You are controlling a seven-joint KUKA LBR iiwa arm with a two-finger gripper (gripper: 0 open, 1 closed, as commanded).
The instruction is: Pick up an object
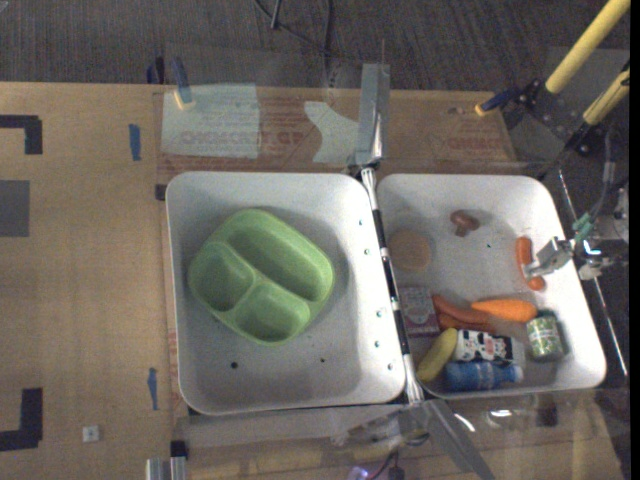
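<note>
- The table carried two shallow white bins side by side, their inner rims touching along a central seam.
- The left bin held a green divided plate, lying a little tilted toward the upper left; bare white floor ran along that bin's lower and right sides.
- The right bin held the small things, most of them crowded toward its lower edge.
- A yellow banana lay near the lower left corner, just beside a black-and-white carton, with a blue bottle below the carton, close to the bottom rim.
- An orange carrot lay across the middle, beside a red piece, and a green can stood near the right rim.
- A tan round disc sat close to the seam, and a small brown mushroom-like piece lay apart in the upper part, with open floor around it.
- The hand was at the right rim of the right bin, touching or just beside an orange-red sausage-shaped piece; whether it was released or clenched could not be told.
- The upper band of the right bin lay open.
</note>
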